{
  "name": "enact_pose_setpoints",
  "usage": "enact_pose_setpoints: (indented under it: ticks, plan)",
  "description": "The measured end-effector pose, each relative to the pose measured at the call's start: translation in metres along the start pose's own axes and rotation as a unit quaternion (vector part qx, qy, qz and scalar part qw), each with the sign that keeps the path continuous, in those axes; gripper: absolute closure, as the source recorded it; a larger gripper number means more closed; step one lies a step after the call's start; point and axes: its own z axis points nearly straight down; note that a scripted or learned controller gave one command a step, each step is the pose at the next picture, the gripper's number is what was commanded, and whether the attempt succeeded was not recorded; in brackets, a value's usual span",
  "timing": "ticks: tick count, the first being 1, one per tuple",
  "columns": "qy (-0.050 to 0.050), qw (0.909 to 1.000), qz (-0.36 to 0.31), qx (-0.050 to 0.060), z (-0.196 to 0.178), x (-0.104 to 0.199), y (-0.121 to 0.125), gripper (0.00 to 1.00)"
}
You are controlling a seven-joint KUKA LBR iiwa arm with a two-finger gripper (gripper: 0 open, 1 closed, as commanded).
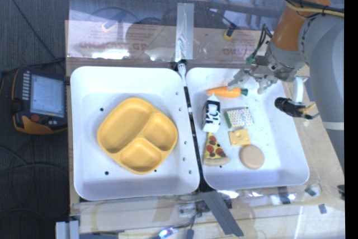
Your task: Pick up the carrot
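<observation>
The carrot (224, 91) is orange with a green tip at its right end. It lies flat near the far edge of the right bin (291, 170), close to the divider. My gripper (253, 81) hangs over the far part of that bin, just right of the carrot's green tip. Its fingers (240, 79) stand open and spread, with nothing between them. The left finger is close to the carrot's tip, and I cannot tell if they touch.
Nearer in the right bin lie a black-and-white carton (211, 115), a dotted green square (239, 117), a yellow cheese slice (239, 136), a tan round cookie (252, 157) and a pizza slice (214, 151). The left bin holds a yellow divided plate (137, 134).
</observation>
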Motion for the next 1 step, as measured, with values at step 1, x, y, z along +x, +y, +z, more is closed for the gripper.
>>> enact_pose_setpoints:
  ticks: [1]
  plan:
    - [-0.001, 0.9978, -0.066, -0.001, -0.0271, 0.0482, -0.003, 0.0]
